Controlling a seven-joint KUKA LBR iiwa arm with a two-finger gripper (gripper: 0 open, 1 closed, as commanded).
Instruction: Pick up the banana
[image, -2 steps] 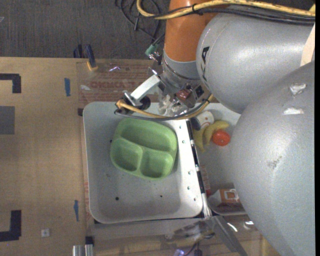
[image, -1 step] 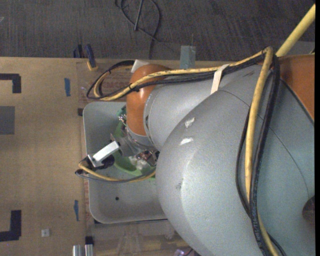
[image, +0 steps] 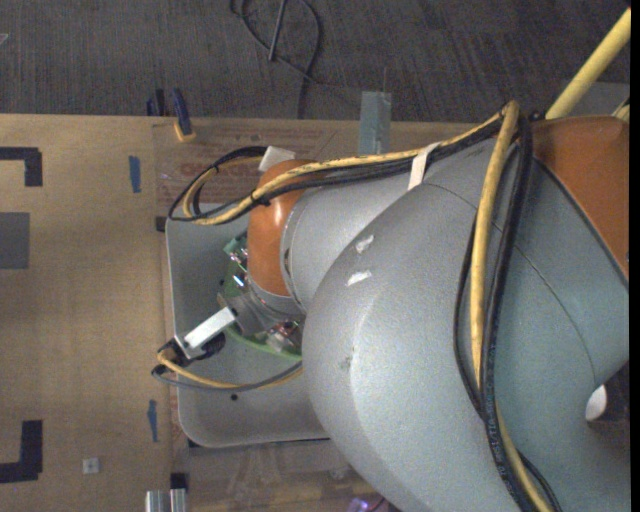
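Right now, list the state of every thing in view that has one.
arm: stretched in from the right, bent low over the bin, covering most of it.
bin: sitting flat on the bench, left part of its floor showing.
yellow cable: slack, run along the arm, with loops hanging over the bin.
blue tape: stuck flat on the bench.

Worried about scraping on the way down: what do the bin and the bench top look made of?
Bin: looks like moulded plastic, smooth and matte white-grey, with rounded corners and no seams. Bench top: looks like plywood or a similar board, pale tan and matte, with faint grain lines; it could also be a wood-print laminate.
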